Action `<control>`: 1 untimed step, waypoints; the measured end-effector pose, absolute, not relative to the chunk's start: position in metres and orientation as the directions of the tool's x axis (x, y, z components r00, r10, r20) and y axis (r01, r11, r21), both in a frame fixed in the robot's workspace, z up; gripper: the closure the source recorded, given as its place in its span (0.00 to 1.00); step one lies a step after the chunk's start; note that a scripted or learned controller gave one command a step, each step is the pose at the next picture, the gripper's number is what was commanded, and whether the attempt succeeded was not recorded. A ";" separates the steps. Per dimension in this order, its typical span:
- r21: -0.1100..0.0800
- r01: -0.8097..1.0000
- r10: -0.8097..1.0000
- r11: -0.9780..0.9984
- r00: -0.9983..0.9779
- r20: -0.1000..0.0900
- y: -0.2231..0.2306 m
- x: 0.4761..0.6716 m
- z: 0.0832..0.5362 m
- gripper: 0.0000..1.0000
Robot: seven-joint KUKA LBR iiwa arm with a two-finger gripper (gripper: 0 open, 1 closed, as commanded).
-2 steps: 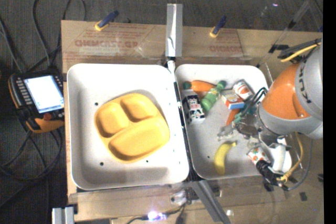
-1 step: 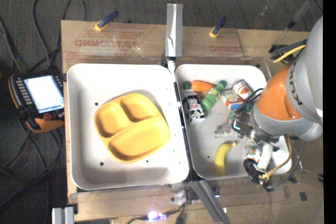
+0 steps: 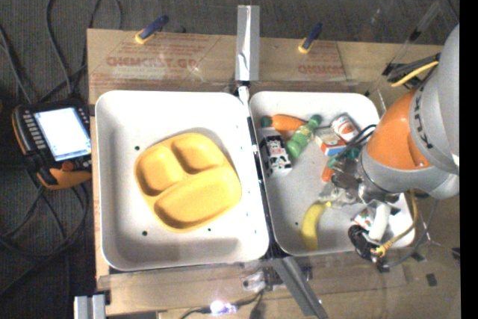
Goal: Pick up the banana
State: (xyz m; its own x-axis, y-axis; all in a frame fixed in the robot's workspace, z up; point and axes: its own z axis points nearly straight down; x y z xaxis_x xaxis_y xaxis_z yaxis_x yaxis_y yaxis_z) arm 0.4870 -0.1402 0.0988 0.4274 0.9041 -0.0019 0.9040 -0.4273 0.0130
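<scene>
Banana lies in the right bin, near its front edge, with the gripper just to its right.

The arm comes in from the right over that bin, and I can't tell whether the gripper is clenched or released. Nothing yellow shows held by it. Along the far side of the same bin sit a carrot, a green bottle, a small carton and a can. The left bin holds a yellow divided tray. A handheld screen rests off the desk's left end.
</scene>
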 end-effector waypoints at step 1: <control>0.010 0.662 0.662 -0.749 0.749 0.000 -0.109 0.541 0.091 1.00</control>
